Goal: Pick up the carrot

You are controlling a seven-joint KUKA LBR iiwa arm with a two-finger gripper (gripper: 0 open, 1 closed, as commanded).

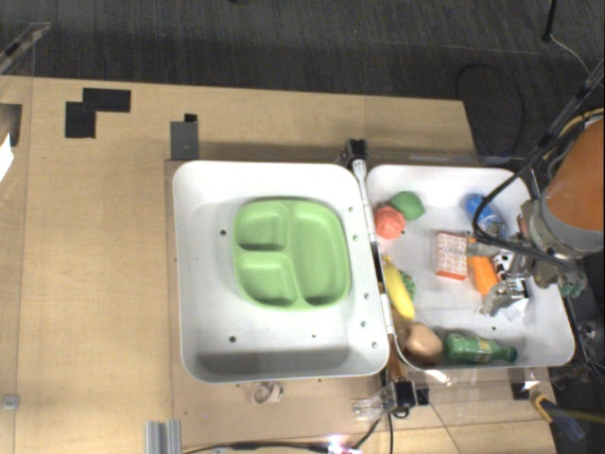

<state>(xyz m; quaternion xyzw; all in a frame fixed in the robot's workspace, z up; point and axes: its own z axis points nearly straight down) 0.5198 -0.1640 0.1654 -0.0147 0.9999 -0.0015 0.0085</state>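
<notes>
The pincer [504, 289], fingers pointing down and left, closes on the carrot [482, 274] in the right bin [558, 348].

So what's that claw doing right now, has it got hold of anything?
Claw: right beside the carrot in the right bin; whether it is open, shut or holding anything cannot be told.

The arm reaches in from the right, orange band showing above the wrist, the claw [504, 289] pointing down low beside the carrot [482, 274].
</notes>
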